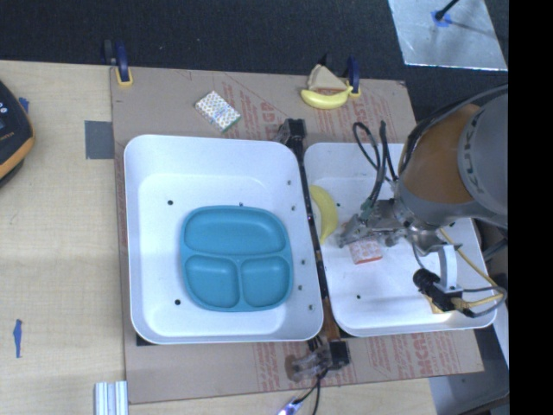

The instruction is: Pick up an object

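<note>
Bench [60, 258]: pale wood-grain top, running off the left edge. Dark orange-edged device [10, 137] at far left, partly cut off. Small blue mark [17, 337] lower left on the wood. Grey tape patch [99, 139] just left of the cardboard.

Cardboard sheet [259, 102] lies on the bench under both bins, printed with faint red lettering. Blue clamp [121, 63] holds its top left corner; a second clamp [352, 76] sits on the top edge. Dark carpet [216, 11] beyond the bench. Silvery floor panel [445, 20] at upper right with a blue mark and a thin dark rod across it.

On the cardboard above the bins: small patterned packet [217, 110], then a yellow banana-like toy [325, 98] with a tan wedge resting on it, beside the second clamp.

Left bin [147, 309]: white, shallow, holding a blue divided tray [235, 258] with three compartments, flat near the middle.

Black brackets [292, 131] join the bins at top and bottom of the seam.

Right bin [380, 318]: a yellow piece [326, 210] against its left wall. Just right of it, a small pinkish block [366, 251] on the bin floor. Gripper [367, 227] is low over this block, just beside the yellow piece; whether its fingers are spread or pressed together, cannot tell. Black cables [371, 150] loop up from it. Arm [449, 167], grey with orange band, covers the bin's right side.
</note>
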`<action>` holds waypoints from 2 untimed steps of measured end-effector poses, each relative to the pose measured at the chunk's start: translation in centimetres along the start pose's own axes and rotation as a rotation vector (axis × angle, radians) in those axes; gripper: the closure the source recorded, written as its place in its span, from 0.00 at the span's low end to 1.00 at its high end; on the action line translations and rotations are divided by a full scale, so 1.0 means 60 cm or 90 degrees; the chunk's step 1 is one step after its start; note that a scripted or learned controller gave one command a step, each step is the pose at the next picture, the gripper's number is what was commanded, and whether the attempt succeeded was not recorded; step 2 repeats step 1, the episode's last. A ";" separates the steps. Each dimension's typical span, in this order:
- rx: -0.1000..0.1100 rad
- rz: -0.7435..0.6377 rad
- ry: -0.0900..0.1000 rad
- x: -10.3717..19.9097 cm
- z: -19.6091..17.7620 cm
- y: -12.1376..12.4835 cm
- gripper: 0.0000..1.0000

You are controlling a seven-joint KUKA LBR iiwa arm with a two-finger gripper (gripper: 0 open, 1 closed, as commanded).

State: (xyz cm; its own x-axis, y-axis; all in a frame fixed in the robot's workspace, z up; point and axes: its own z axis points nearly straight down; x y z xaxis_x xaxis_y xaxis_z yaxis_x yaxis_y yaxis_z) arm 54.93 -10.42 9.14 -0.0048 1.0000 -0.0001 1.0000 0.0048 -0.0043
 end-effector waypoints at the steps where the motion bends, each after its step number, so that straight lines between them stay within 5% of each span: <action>1: 0.001 -0.001 -0.001 -0.002 -0.017 0.000 1.00; 2: 0.001 -0.001 -0.001 -0.002 -0.017 0.000 1.00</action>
